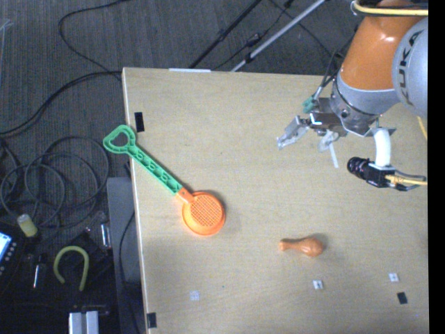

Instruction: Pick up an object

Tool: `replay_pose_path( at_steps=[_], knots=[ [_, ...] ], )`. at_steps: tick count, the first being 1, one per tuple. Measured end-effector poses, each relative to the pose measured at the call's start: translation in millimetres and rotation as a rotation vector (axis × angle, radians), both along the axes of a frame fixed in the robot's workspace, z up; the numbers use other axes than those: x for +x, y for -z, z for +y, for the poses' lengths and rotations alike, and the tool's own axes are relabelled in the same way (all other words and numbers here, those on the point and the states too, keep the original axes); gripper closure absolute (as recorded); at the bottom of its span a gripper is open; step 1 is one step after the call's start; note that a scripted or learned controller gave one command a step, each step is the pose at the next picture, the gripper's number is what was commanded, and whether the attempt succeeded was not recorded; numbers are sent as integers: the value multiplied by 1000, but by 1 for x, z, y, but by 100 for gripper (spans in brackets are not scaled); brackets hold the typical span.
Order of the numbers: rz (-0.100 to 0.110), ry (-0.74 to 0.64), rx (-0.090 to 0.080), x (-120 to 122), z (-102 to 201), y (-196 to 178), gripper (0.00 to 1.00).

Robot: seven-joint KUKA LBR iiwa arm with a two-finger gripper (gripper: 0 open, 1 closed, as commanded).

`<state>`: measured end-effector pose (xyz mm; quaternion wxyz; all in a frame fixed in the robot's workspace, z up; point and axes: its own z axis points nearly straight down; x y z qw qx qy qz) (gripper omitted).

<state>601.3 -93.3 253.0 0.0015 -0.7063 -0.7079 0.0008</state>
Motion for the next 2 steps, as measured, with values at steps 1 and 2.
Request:
replay_pose_path(
  at_steps=[1, 2],
  knots=[
    [-2, -234, -2, 50, -44, 61, 0],
    [-3, -512, -1, 67, -58, 169, 0]
  ],
)
